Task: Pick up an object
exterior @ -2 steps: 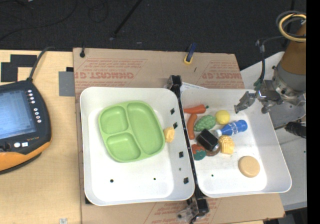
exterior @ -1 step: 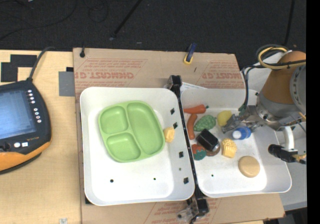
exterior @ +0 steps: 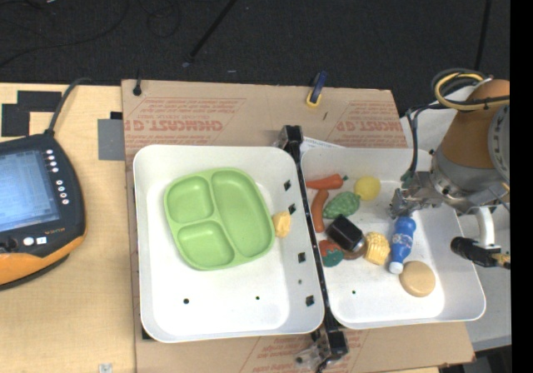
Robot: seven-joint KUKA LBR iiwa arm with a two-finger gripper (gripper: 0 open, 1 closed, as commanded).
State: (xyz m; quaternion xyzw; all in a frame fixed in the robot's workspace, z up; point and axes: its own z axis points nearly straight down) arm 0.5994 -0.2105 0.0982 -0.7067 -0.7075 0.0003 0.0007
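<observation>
We're hovering the gripper (exterior: 405,201) just above the bottle (exterior: 401,244) in the right bin (exterior: 454,300); can't tell its state, nothing lifted yet.

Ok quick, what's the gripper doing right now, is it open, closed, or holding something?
Gripper: cannot be told; it sits in the right bin just above the blue bottle.

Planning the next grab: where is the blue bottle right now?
The blue bottle lies in the right bin, between the corn cob and the tan bun.
</observation>
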